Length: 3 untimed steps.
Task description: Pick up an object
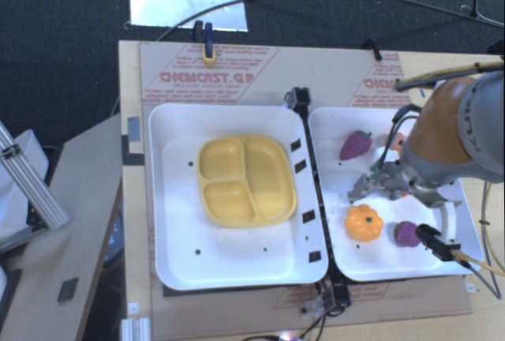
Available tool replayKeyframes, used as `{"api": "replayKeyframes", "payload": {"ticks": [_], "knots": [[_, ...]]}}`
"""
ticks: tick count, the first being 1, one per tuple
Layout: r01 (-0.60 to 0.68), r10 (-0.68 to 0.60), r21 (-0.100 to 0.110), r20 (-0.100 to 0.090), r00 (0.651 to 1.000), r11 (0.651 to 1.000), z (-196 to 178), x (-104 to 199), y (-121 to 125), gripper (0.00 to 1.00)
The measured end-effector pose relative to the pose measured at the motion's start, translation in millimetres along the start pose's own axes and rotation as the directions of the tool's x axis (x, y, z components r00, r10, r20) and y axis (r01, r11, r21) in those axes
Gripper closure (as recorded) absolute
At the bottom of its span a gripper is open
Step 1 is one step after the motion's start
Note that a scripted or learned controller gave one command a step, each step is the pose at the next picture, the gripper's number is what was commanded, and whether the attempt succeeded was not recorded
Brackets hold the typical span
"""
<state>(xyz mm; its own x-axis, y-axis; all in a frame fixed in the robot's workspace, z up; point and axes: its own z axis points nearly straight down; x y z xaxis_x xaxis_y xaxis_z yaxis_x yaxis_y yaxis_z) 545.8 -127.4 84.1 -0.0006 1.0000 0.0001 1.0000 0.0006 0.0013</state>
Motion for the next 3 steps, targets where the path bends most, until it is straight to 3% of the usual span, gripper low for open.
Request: {"api": "replayKeyframes", "payload": {"ticks": [1, 3], "knots": [[-0.001, 0.001, -0.001, 0.000, 1.000, 1.000, -10.9, -0.1, 0.4, 1.00], [0.004, -0.004, -0.006, 0.002, 1.000, 1.000, -125.0, 1.7, -1.2, 1.00]]}}
